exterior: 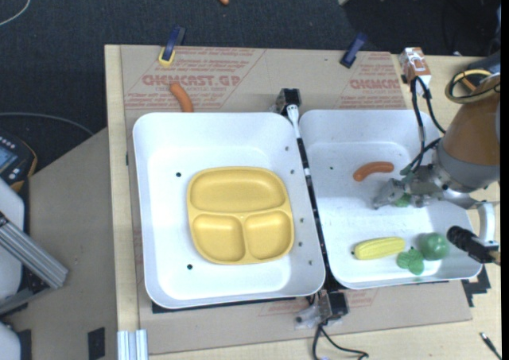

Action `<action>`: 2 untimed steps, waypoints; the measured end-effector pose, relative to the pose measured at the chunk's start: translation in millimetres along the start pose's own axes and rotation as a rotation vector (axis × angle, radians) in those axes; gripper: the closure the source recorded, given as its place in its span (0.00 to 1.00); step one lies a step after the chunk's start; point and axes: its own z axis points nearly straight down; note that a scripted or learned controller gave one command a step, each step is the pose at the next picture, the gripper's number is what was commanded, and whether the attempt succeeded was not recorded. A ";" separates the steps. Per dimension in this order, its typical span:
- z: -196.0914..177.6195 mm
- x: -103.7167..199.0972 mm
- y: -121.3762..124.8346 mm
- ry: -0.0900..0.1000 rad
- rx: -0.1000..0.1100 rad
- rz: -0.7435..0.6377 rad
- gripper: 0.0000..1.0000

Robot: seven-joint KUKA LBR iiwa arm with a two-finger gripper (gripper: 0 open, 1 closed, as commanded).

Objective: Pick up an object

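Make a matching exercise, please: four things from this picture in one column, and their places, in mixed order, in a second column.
Things:
1. yellow divided tray
2. toy corn cob
3. toy sausage
4. gripper

Places:
A. right bin, near its front edge
B. left bin, in the middle
C. right bin, just in front of the sausage
D. right bin, toward the back

Pairs: 1-B, 2-A, 3-D, 4-C
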 end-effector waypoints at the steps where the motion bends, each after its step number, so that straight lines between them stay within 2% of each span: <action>1: -12.6 -0.9 1.0 -0.003 -0.005 0.001 1.00; 2: -55.7 1.8 0.5 -0.005 -0.010 0.000 1.00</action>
